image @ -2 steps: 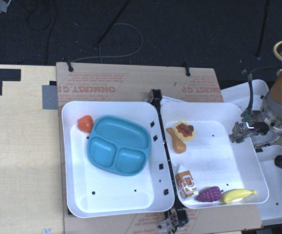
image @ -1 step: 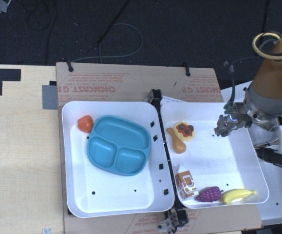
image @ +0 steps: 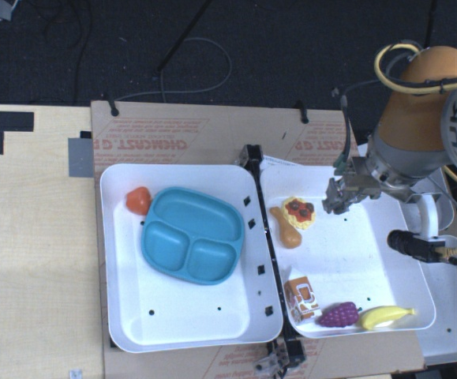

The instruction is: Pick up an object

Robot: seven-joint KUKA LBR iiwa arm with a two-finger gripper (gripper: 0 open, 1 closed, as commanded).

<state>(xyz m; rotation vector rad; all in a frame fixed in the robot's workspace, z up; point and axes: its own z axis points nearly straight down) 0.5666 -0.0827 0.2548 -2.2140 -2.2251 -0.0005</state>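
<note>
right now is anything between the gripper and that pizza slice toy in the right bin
Nothing visible stands in the way. The gripper hangs over the right bin, just right of the pizza slice toy, with bare white bin floor between them. The orange drumstick toy touches the pizza on its far left side, away from the gripper.

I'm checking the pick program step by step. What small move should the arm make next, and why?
Probably shift the end effector a little toward the left bin and lower it: it sits in the right bin beside the pizza slice and orange drumstick, the nearest items, with nothing seen in its grasp.
</note>
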